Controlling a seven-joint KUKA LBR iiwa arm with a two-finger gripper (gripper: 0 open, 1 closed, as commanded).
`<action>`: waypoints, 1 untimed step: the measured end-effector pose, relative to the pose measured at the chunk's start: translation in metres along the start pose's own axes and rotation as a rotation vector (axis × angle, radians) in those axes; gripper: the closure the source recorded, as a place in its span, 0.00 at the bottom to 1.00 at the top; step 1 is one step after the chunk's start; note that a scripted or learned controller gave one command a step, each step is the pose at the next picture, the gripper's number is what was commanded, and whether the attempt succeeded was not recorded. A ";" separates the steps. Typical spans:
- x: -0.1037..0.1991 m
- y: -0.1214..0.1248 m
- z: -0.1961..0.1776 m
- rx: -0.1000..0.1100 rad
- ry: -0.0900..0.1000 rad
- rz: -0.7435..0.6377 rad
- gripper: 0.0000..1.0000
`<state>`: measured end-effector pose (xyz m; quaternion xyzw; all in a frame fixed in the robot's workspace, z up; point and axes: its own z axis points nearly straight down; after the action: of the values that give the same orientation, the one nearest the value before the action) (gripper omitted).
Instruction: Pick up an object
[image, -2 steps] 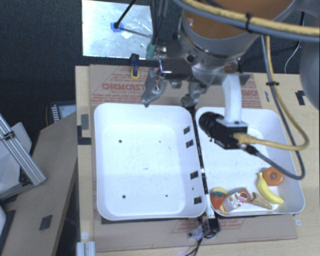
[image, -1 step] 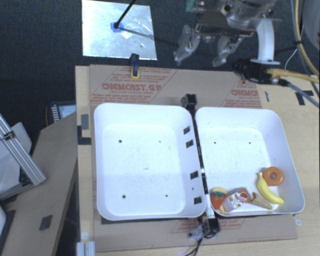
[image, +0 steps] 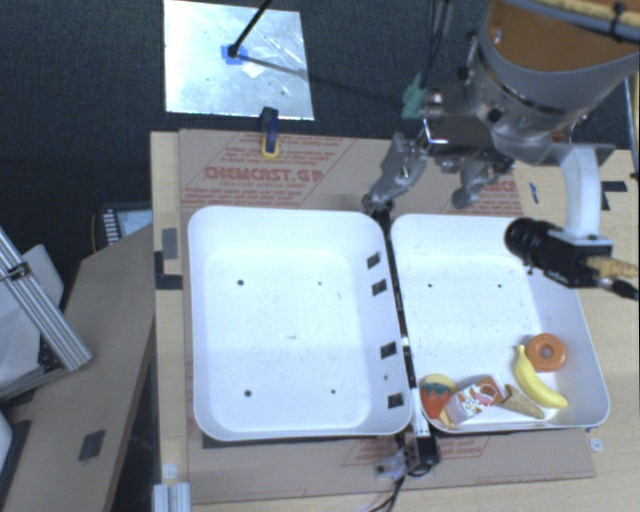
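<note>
My gripper (image: 426, 193) hangs above the far rim of the right bin (image: 470, 290), its two fingers spread wide apart with nothing between them. The objects lie at the near right corner of that bin, well away from the gripper: a yellow banana (image: 538, 380), an orange ring-shaped toy (image: 546, 351), a red and orange round toy (image: 436, 394), a red and white packet (image: 476, 397) and a small brown cone-like piece (image: 521, 404).
The left bin (image: 280, 320) lies beside the right one, sharing a clipped middle rim (image: 396, 310). A black cylindrical device (image: 548, 250) on a white bracket overhangs the right bin's far right. A yellow clamp (image: 270, 135) stands on the cardboard behind the bins.
</note>
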<state>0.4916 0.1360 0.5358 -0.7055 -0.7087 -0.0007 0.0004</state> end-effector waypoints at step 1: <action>0.048 -0.006 0.001 -0.001 0.001 -0.003 0.00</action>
<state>0.4856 0.1841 0.5350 -0.7043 -0.7099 -0.0014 0.0002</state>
